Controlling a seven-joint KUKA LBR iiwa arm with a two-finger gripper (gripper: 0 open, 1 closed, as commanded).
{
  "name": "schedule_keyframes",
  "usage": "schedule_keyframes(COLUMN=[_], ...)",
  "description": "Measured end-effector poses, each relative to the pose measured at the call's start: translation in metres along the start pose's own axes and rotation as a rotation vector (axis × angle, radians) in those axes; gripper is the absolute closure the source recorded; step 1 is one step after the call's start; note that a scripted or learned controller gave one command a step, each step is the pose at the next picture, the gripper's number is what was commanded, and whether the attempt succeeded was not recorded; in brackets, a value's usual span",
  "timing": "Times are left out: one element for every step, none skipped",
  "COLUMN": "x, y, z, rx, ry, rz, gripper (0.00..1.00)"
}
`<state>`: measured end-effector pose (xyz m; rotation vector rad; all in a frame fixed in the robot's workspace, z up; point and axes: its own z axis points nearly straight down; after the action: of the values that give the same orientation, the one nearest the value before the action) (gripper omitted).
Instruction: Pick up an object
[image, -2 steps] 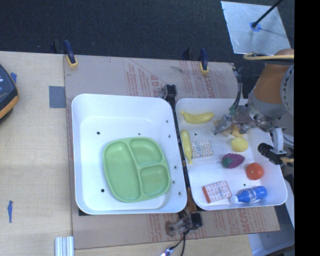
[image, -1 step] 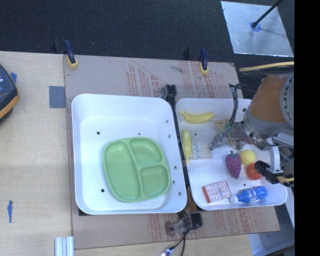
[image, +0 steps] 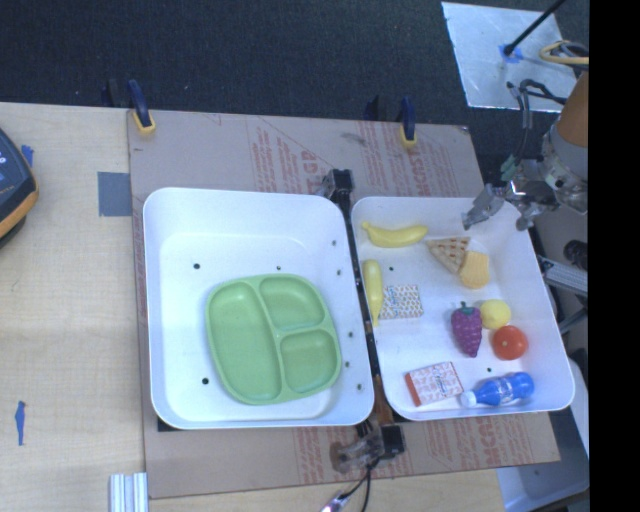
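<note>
The right bin (image: 533, 262) holds several toy foods: a yellow banana (image: 393, 235), a pizza slice (image: 450, 251), a yellow cheese block (image: 474, 269), a corn cob (image: 372, 289), a patterned packet (image: 402, 301), purple grapes (image: 466, 329), a lemon (image: 494, 313), a tomato (image: 509, 342), a red-and-white card box (image: 434, 383) and a blue bottle (image: 501, 390). My gripper (image: 499, 207) hangs open over the bin's far right corner, above and right of the pizza slice, with nothing between its fingers.
The left bin (image: 180, 225) carries a green divided plate (image: 274, 338). Both bins rest on a cardboard sheet (image: 250, 150) clamped to the wooden bench. A dark device (image: 14, 182) lies at the far left edge.
</note>
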<state>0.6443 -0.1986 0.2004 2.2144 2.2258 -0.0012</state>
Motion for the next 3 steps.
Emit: schedule_keyframes(x=[-0.013, -0.013, 0.037], y=[-0.017, -0.016, -0.003], z=[0.11, 0.098, 0.026], rx=[0.006, 0.005, 0.0], ry=[0.002, 0.0, 0.002], rz=[0.001, -0.003, 0.0], gripper=[0.0, 1.0, 1.0])
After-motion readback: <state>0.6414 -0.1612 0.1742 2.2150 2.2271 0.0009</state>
